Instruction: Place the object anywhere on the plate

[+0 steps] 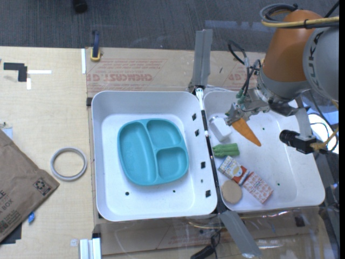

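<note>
Robot arm [318, 42]: grey housing with dark lettering, a rounded orange band [288, 34] above the wrist, and black and yellow cables [280, 12] looping over it.

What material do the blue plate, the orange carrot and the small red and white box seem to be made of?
Blue plate: probably moulded plastic, smooth and evenly coloured, with three compartments. Orange carrot: likely toy plastic, uniform colour with a slight sheen. Red and white box: apparently printed cardboard, flat-sided with printed graphics.

A robotics lab: taped bench [43, 107], twin white bins [102, 161], loose cables [242, 85].
</note>
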Robot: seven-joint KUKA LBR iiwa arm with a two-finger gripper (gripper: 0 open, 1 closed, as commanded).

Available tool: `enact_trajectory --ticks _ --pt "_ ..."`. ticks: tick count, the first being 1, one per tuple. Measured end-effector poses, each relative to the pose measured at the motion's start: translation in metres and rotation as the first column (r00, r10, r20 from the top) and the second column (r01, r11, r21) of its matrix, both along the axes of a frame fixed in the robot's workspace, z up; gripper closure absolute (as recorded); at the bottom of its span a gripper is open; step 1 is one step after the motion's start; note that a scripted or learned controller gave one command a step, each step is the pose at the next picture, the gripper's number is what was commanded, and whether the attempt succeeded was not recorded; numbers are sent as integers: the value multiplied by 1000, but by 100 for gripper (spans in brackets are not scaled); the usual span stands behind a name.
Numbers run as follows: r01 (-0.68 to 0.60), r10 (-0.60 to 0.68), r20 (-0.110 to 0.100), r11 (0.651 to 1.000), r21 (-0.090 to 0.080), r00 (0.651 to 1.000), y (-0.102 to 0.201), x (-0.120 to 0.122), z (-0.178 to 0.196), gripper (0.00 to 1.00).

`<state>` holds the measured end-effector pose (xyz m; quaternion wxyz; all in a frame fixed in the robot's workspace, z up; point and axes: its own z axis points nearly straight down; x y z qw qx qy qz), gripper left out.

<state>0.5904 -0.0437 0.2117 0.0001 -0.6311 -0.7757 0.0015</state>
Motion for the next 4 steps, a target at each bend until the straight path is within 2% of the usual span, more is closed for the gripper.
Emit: enact_trajectory --ticks 1,2,3,4 --pt "70 -70 -1 998 1 998 84 -8 -21 100" --pt "70 -70 -3 998 -1 998 82 -8 -13 100" --pt "-110 110 15 994 2 994 149 -18 -98 100" --pt "-116 116 11 993 6 993 154 -20 -100 0"
